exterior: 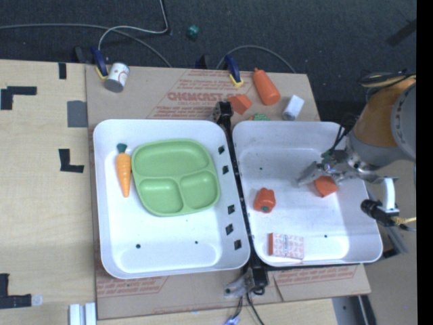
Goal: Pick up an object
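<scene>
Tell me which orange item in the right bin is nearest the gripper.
The small orange block, right at the gripper. The orange pepper lies apart, toward the bin's left side.

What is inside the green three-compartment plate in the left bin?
Nothing shows in the green three-compartment plastic plate: all three sections look bare. The toy carrot lies beside it on the shallow white left bin, outside the plate. Whatever is beneath the plate is covered.

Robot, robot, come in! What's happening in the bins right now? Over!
Tool low in right bin, at an orange block. Grip unclear. Orange pepper toy and patterned packet lie apart, not blocking.
</scene>
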Controlling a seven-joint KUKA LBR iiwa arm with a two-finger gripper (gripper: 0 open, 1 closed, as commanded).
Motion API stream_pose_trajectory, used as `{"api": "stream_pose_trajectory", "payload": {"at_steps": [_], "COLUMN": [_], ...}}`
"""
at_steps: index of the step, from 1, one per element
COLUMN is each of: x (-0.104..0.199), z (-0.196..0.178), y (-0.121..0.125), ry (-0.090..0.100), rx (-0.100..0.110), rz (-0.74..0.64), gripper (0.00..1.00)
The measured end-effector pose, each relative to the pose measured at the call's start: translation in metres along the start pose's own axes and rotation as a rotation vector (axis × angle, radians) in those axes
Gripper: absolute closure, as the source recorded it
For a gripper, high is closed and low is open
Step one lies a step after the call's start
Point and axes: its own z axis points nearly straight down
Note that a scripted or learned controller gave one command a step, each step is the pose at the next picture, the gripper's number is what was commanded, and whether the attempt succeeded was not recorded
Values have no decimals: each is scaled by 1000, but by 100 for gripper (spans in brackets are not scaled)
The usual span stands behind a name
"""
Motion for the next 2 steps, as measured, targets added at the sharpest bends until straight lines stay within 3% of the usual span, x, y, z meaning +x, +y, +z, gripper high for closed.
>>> {"api": "stream_pose_trajectory", "payload": {"at_steps": [1, 2], "x": [0, 77], "z": [-10, 0], "y": [1, 42], "ry": [-3, 2], "rx": [-4, -3], "rz": [-1, -2], "gripper": [100, 100]}}
